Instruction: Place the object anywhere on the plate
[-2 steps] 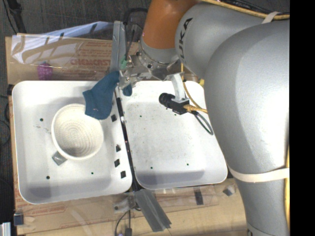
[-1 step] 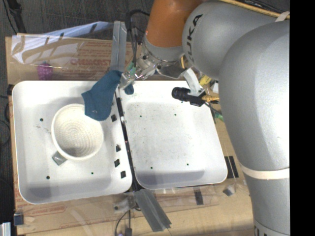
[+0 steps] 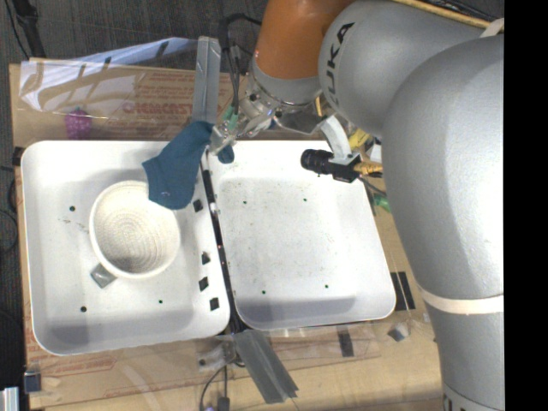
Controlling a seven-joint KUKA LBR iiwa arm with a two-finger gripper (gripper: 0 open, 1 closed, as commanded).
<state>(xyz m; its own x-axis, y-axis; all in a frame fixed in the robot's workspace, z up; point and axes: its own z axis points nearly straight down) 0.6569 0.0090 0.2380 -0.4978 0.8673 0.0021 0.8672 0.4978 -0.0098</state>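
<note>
Teal cloth (image 3: 178,171), white ribbed plate (image 3: 134,229), white bins (image 3: 51,315).

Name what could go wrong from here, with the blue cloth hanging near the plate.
1. The blue cloth dangles from the gripper by one corner, so it may slip out early.
2. Its lower end only overlaps the plate at the upper right rim; released here, most could land on the left bin floor instead.
3. The cloth hangs beside the divider between the bins, where it might drape or snag.
</note>
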